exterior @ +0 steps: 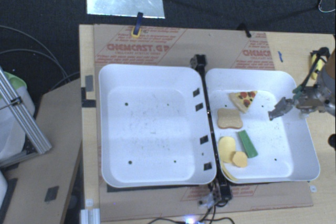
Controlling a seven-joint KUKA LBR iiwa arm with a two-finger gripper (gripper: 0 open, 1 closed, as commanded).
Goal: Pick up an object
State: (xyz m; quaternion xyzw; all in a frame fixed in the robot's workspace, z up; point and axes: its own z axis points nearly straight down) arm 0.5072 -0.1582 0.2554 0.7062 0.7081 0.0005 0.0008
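While the gripper (pixel 276 110) is seen over the right bin (pixel 299 165) near its right rim, whether its fingers are apart or together can't be told. Toys are grouped at that bin's left side: pizza slice (pixel 244 99) at top, bread slice (pixel 229 118) below, then green block (pixel 247 144) w/ yellow pieces (pixel 231 152) beside it. Open floor is left toward the right rim. The left bin (pixel 152 128) sits alongside on the cardboard-covered desk (pixel 157 44); dark carpet is seen beyond.
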